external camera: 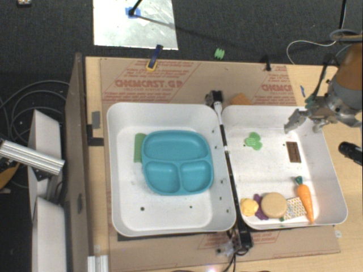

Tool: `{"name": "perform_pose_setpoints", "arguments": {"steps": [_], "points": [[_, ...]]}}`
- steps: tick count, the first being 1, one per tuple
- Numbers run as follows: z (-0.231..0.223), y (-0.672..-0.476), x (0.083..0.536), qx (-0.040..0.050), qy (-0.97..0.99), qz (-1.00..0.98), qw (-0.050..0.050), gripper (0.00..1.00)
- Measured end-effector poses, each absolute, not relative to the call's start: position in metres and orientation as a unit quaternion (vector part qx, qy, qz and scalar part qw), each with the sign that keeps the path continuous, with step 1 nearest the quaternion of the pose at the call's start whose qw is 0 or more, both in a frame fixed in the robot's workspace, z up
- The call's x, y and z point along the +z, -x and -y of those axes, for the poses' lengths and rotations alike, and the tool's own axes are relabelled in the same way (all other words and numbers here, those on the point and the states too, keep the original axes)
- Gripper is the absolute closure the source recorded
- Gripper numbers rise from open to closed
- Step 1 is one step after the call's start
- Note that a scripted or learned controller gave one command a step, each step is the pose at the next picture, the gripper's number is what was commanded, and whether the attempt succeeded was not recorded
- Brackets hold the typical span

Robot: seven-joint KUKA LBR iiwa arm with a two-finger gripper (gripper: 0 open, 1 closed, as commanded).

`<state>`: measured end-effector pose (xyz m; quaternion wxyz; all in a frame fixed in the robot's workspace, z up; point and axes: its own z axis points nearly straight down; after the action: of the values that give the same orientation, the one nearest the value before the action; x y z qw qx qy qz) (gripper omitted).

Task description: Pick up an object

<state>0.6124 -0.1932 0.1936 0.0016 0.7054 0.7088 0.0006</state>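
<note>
The right bin (317,152) holds a green leafy piece (253,141), a brown chocolate bar (293,151), an orange carrot (305,200), a round tan bun (274,205), a yellow item (249,207), a purple piece (258,199) and a patterned cracker (294,208). My gripper (304,122) hangs over the bin's far right part, above and just beyond the chocolate bar. It is open, with nothing between its fingers.
The left bin (122,152) holds a blue divided plate (177,162) with a green block (138,148) at its left edge. A black divider rail (225,152) runs between the bins. Cables (317,44) hang near the arm at the right.
</note>
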Motion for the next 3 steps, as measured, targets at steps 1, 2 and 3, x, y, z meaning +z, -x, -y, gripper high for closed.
{"name": "perform_pose_setpoints", "arguments": {"steps": [1,2,3], "points": [[0.207,-0.614,0.102,0.0006,-0.707,-0.707,0.002,0.00],[0.207,-0.615,0.115,0.0013,-0.706,-0.708,0.002,1.00],[0.207,-0.615,0.114,0.0011,-0.706,-0.708,0.002,0.00]]}}
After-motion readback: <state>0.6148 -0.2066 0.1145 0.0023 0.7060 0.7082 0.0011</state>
